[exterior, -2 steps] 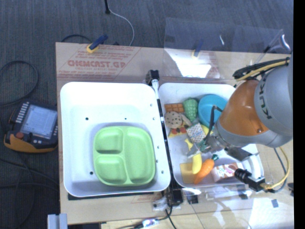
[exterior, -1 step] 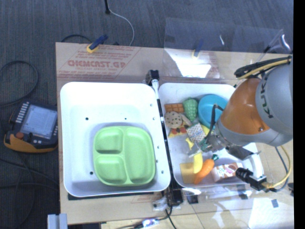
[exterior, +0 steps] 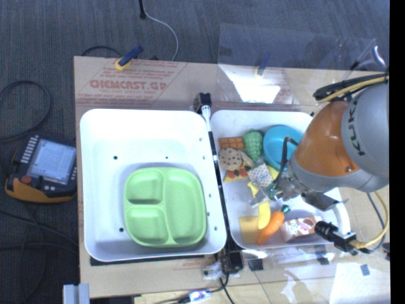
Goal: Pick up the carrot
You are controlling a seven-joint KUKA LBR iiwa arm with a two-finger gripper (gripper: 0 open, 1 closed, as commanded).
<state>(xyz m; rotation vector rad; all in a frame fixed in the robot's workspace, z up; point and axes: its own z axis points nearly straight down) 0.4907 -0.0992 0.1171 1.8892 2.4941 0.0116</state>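
Note:
The carrot is small and orange. It lies tilted near the front of the right bin, between a yellow piece and a pink and white box. My gripper hangs just above and behind the carrot, low over the bin's middle. The grey and orange wrist comes in from the right and hides the bin's right side. Nothing shows held in the gripper.
A green divided plate sits in the left bin. At the back of the right bin are a blue bowl, a green vegetable, a waffle and a cookie. A control pendant lies on the floor to the left.

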